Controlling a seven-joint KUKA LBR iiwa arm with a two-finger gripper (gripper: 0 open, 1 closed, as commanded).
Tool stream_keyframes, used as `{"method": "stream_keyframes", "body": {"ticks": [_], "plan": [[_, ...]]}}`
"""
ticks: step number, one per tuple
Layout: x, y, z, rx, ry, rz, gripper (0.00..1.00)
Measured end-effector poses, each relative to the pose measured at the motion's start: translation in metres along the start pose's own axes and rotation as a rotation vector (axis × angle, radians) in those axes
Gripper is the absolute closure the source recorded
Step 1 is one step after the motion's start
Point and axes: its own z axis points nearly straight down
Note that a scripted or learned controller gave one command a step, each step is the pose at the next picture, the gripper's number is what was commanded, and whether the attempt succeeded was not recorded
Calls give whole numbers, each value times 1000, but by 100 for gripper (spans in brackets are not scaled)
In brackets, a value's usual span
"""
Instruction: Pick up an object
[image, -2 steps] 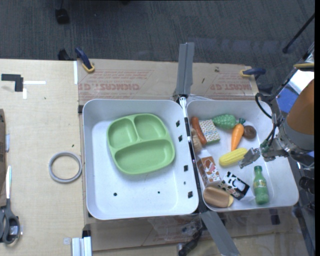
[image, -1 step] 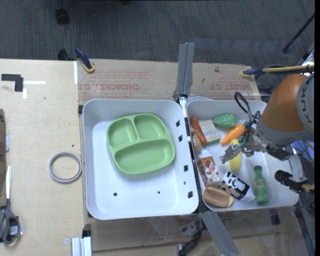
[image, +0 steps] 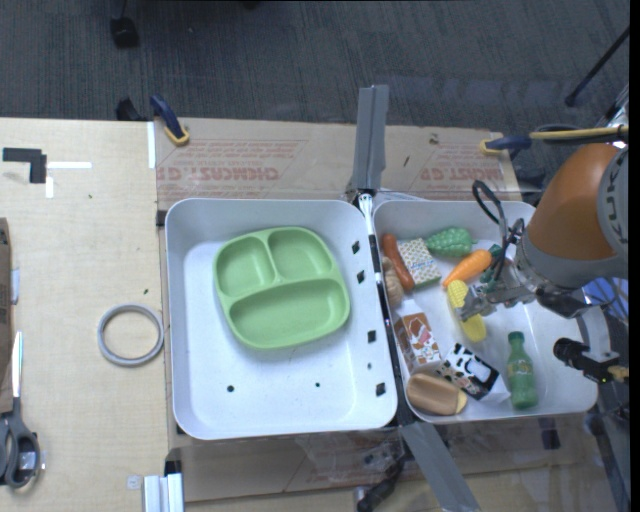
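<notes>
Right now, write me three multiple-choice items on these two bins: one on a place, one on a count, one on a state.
1. Where does the green divided plate lie?
A. in the left bin
B. in the right bin
C. on the bench beside the tape roll

2. How many compartments does the plate have?
A. two
B. three
C. five

3. How does the green bottle rest in the right bin?
A. standing upright on its base
B. lying on its side
C. held up in the air by the tool

Answers:
1 A, since the plate sits alone inside the left bin's walls.
2 B, with two small sections above one long one.
3 B, because its full length rests on the bin floor, cap pointing toward the far side, apart from the tool.
</notes>
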Motion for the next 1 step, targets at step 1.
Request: {"method": "stream_keyframes", "body": {"ticks": [1], "plan": [[56,32,-107,-1,-1,95,100]]}}
